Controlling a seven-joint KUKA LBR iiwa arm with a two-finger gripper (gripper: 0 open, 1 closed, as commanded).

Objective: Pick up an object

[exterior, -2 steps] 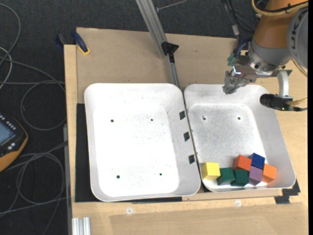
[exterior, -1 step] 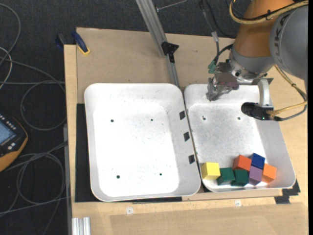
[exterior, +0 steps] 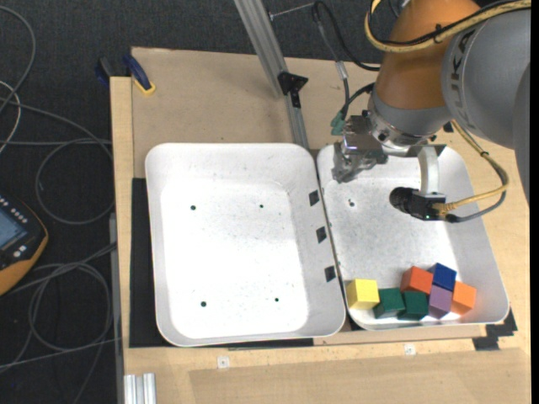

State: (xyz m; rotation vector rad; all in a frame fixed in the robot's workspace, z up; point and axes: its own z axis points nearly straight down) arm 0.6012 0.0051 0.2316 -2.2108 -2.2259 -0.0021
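Blocks are sitting bunched along the near edge of the right bin [exterior: 480, 225]: a yellow block [exterior: 365, 292] at the left end, two green blocks [exterior: 401, 303] just beside it, then an orange block [exterior: 416, 279], a blue block [exterior: 443, 274], a purple block [exterior: 440, 300] and a second orange block [exterior: 463, 295], most of them touching one another. Beyond them the bin floor is lying bare up to the gripper [exterior: 346, 172], which is hanging over the bin's far left corner, close to the wall shared with the left bin [exterior: 168, 225]. Whether its fingers are spread or closed cannot be told from this angle, and nothing is showing between them. The cluster is lying well apart from the gripper, toward the camera and slightly rightward, so a pick would probably call for travelling nearward first; the yellow block, standing at the cluster's open end, looks the easiest target.
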